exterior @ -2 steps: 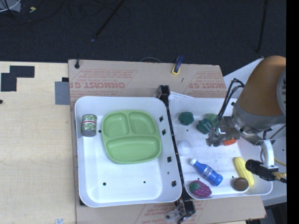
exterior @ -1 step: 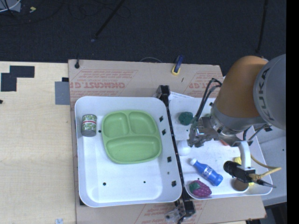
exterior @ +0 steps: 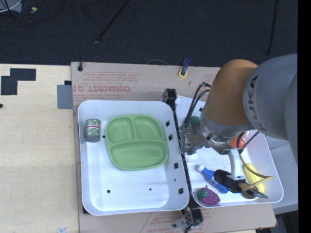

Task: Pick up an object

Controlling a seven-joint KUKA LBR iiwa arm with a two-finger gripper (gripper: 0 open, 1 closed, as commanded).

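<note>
One fixed camera is looking down at a slant from above the bench (exterior: 39,144); it is taking in both white bins (exterior: 92,188); the arm (exterior: 265,98) is entering from the right.

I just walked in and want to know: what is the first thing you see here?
The big grey robot arm with an orange band hangs over the right white bin. A bright green divided plastic plate lies in the left white bin beside a small can. A yellow banana and a purple toy berry lie in the right bin.

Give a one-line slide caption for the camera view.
KUKA arm over right bin; green tray and can in left bin.
</note>
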